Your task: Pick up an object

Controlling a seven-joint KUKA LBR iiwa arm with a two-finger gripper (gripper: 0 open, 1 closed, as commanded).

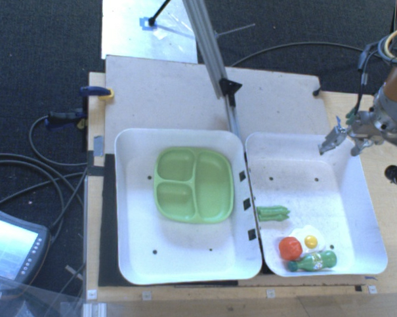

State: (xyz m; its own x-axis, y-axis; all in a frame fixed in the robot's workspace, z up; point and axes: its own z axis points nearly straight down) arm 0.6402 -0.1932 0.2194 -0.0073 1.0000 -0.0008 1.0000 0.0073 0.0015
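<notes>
hovering at the right bin's [364, 194] far edge, your gripper [344, 142] is spread open, holding nothing. bottle [314, 261] lies at the near wall, long axis left-right, beside tomato [290, 248].

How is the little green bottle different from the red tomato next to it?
The green bottle is long and lies on its side; the red tomato is round. The bottle is green with a pale label, while the tomato is red all over. Both sit in the near corner of the right bin, side by side.
</notes>
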